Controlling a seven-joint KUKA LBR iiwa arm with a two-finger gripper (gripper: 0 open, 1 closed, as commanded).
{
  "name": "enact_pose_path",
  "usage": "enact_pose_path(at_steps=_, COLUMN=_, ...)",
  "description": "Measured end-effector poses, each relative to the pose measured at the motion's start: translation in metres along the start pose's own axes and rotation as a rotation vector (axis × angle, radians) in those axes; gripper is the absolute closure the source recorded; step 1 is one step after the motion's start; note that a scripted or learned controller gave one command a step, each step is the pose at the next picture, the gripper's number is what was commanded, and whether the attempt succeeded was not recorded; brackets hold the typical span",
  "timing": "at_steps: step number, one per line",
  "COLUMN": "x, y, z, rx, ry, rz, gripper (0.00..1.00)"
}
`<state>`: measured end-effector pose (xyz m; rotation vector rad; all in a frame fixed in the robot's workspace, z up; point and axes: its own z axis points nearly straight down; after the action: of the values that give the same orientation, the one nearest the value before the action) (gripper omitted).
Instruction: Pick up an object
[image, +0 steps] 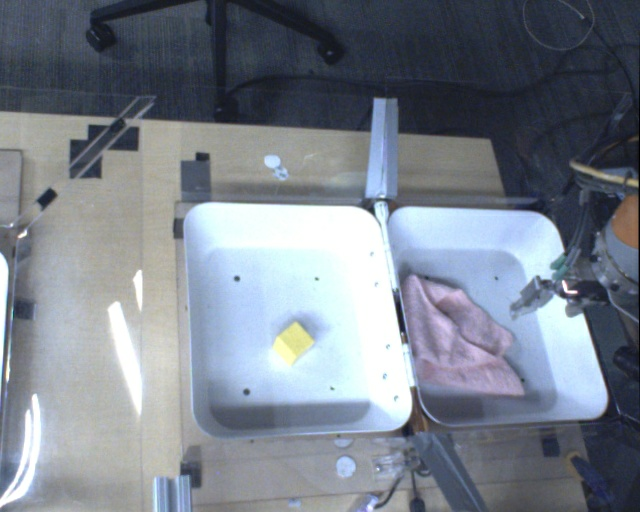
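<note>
A small yellow foam block (293, 343) lies near the middle of the left shallow white bin (215, 400), and a crumpled pink cloth (458, 338) lies in the right white bin (575, 395) against its left wall. The end effector (535, 297) hangs over the right bin's right side, apart from the cloth; its opening cannot be told.

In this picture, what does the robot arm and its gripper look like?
At the right edge, the arm has a grey, metallic body with an orange band near the wrist. A pale cable curves above it. The gripper is a small grey piece that reaches over the right bin, with a small green mark and a reddish spot just behind it. Finer detail is too blurred to tell.
</note>
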<state>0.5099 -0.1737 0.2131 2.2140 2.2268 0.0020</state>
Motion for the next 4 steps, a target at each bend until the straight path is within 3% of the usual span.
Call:
enact_pose_path(at_steps=1, x=0.023, y=-0.015, z=0.122, rx=-0.015, ry=-0.002, rz=0.09, gripper=0.0)
enact_pose_path(at_steps=2, x=-0.002, y=-0.018, z=0.122, rx=-0.015, ry=-0.001, rz=0.127, gripper=0.0)
enact_pose_path(at_steps=3, x=-0.001, y=-0.015, z=0.111, rx=-0.019, ry=-0.001, rz=0.124, gripper=1.0)
enact_pose_path(at_steps=4, x=0.051, y=-0.017, z=0.12, rx=-0.021, ry=-0.004, rz=0.317, gripper=1.0)
